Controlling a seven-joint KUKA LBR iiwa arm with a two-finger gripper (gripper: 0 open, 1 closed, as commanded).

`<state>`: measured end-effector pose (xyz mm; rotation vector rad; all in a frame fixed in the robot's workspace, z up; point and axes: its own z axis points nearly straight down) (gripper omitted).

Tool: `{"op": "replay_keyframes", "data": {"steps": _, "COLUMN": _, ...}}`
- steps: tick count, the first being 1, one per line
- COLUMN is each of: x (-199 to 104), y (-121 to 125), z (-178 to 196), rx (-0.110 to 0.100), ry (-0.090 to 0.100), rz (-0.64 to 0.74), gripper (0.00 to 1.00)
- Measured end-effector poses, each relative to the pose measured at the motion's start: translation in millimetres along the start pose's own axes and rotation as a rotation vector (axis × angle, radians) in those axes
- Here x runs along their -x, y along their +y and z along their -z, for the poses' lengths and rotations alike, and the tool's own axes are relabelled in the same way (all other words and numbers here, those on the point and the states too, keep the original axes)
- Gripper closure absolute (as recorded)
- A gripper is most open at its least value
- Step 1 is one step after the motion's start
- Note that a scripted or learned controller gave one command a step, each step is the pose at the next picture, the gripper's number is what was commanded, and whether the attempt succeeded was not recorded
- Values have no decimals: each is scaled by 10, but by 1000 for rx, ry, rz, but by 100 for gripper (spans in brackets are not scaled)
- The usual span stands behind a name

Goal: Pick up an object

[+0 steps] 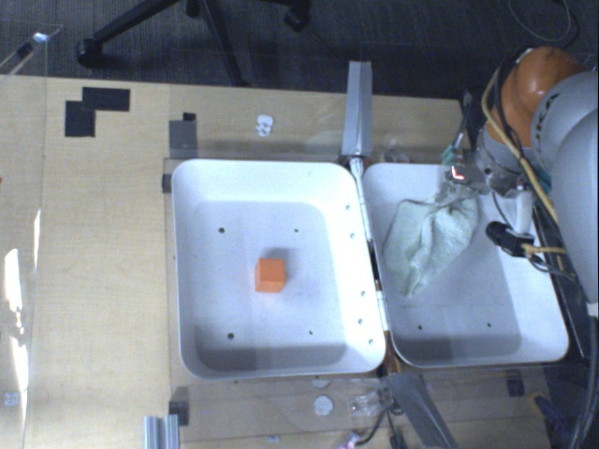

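In the left bin (197, 251) an orange cube (270, 275) sits alone near the middle, well apart from the arm. In the right bin (487, 330) a pale cloth (426, 241) hangs long and slanting, its upper right corner drawn up to the hand (459, 187). The hand looks clamped on that corner, so the cloth lies below and left of it.
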<state>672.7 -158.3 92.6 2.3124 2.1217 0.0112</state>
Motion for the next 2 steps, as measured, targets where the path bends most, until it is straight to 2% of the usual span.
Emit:
{"op": "replay_keyframes", "data": {"steps": 1, "x": -189, "y": -27, "z": 0, "rx": 3, "ry": -10, "rz": 48, "gripper": 100}}
{"op": "replay_keyframes", "data": {"steps": 2, "x": -849, "y": -94, "z": 1108, "rx": -2, "ry": -3, "rz": -181, "gripper": 100}}
